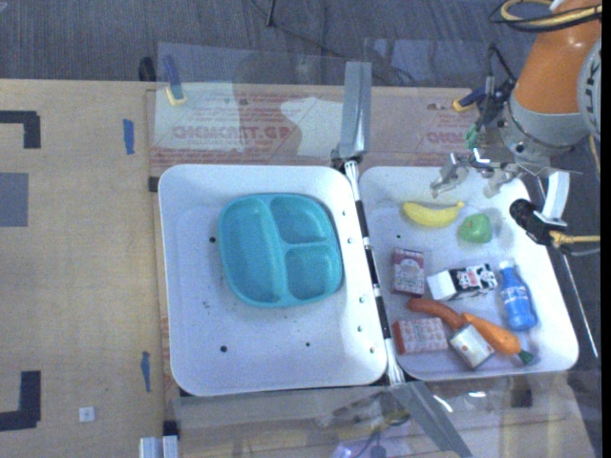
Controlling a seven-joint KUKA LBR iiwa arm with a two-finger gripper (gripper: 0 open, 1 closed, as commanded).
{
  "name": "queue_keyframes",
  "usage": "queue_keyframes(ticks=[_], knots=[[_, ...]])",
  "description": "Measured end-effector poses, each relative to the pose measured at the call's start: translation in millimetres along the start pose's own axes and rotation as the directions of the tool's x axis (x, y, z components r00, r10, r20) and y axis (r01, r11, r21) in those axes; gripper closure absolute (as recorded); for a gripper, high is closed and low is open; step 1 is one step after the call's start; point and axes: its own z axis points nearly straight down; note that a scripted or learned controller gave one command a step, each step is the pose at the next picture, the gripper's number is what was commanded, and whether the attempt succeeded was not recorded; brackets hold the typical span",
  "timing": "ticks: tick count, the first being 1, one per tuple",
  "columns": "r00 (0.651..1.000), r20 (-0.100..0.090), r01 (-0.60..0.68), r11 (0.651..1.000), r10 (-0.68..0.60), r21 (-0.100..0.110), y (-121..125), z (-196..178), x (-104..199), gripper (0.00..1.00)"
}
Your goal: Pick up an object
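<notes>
Fingers (471, 172) above white bin (558, 337), wooden bench (76, 256)

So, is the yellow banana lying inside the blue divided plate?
No, the yellow banana lies in the right white bin, while the blue divided plate sits in the left bin.

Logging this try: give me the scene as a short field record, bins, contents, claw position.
left bin: teal divided plate
right bin: banana, green fruit, blue bottle, carrot, small boxes and cartons
claw: above the right bin's far edge, near the banana
held item: none seen between the fingers
arm: enters from the upper right
</notes>
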Motion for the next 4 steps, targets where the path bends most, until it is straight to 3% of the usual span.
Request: queue_keyframes(ticks=[1, 2, 3, 4], knots=[[0.999, 0.001, 0.049, 0.999, -0.049, -0.002, 9, 108, -2, 0.00], [0.999, 0.001, 0.049, 0.999, -0.049, -0.001, 8, 98, -2, 1.00], [0.999, 0.001, 0.049, 0.999, -0.049, -0.001, 8, 98, -2, 0.00], [1.000, -0.003, 0.021, 1.000, -0.021, 0.013, 22, 117, -7, 0.00]])
